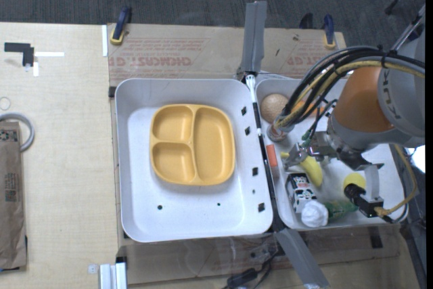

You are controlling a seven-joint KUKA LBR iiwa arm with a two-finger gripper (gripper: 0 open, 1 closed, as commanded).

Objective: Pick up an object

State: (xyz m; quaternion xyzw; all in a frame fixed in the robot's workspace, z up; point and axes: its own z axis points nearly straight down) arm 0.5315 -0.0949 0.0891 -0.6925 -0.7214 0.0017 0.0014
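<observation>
- Nearest the camera, at the front of the right bin [399,216], lay a white bottle [314,214] with a green piece [342,208] just beside it, and behind them a small black-and-white box [300,187].
- In the left bin [132,166], a yellow three-compartment plate [193,143] sat flat near the middle, well apart from the walls.
- My arm [379,101] reached in from the right over the right bin, its orange band above the wrist and a bundle of black and yellow cables [318,88] looping past it.
- My pincer [306,153] was low in the right bin, right at a yellow object [312,169] that may have been a banana; the wrist and cables hid the fingers, so I could not tell how wide they stood or whether they had hold of anything.
- A thin orange-red item [272,158] lay along the right bin's left wall, near the pincer.
- Farther back in that bin rested a round tan ball [274,105], close to the rear left corner.
- Behind both bins, a sheet of brown cardboard [176,51] was held to the counter [54,145] by blue clamps [122,24].
</observation>
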